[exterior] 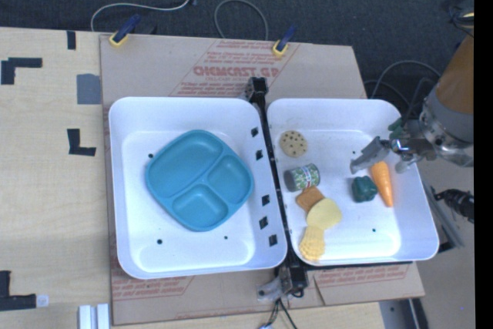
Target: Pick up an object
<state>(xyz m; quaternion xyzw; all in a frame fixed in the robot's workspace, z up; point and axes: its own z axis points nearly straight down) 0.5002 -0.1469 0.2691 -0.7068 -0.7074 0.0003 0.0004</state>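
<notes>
Hovering tool (pixel 383 152) sits just above the carrot (pixel 383 182).

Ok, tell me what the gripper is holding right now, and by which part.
Nothing is held. The gripper hangs open above the right bin, with the carrot and the teal object lying just below it, neither between its fingers.

Blue tray (pixel 200 179), orange carrot (pixel 383 182)

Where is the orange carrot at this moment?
The carrot lies in the right bin, near its right wall, beside the teal object and just below the pincer.
</notes>
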